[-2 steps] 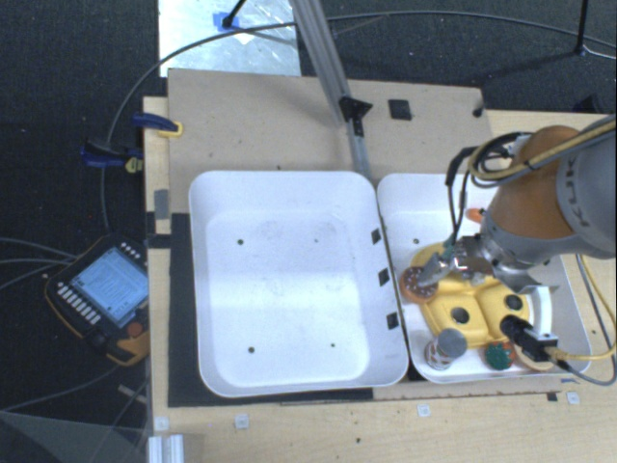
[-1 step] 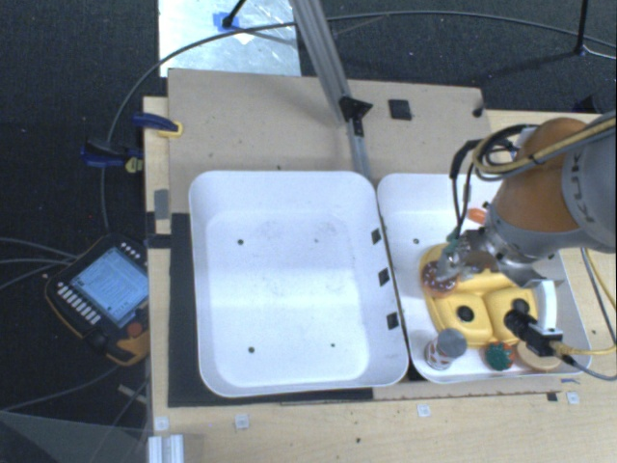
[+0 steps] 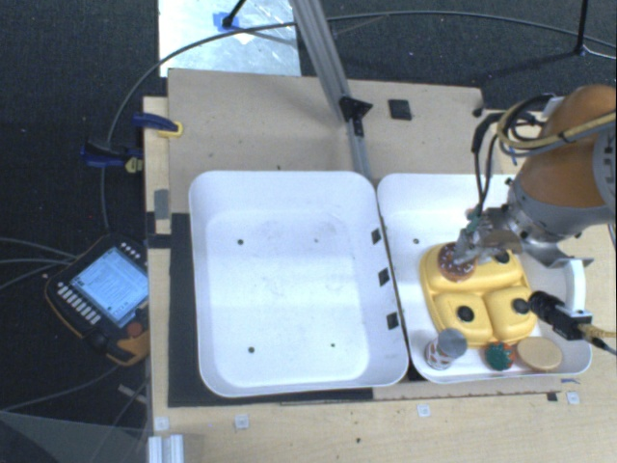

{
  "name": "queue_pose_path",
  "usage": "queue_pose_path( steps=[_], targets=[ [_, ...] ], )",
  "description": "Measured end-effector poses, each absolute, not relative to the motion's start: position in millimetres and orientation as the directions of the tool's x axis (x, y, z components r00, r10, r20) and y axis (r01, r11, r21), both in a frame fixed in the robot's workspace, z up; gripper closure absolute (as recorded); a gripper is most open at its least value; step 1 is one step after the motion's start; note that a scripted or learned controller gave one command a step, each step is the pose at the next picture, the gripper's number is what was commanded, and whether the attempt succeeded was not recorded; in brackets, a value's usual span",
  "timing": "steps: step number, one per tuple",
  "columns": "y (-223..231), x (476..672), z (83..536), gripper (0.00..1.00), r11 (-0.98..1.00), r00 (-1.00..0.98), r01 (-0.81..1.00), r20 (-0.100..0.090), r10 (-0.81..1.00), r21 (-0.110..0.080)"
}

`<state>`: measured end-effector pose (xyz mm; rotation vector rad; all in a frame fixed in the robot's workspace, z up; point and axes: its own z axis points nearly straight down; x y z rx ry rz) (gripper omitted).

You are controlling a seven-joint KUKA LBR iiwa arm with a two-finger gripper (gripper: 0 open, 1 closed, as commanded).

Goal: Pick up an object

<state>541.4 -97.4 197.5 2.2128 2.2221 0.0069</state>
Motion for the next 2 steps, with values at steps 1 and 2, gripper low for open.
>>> queue_pose_path(
  steps=[1, 2],
  targets=[
    [-97.5, 543.0, 247.8, 1.0, 0.005, -0.005, 1.0, -0.001, 1.0, 0.007],
    [-48.4, 558.5, 254.4, 1.0, 0.009, -0.009, 1.0, 0.001, 1.0, 0.003]
  ],
)
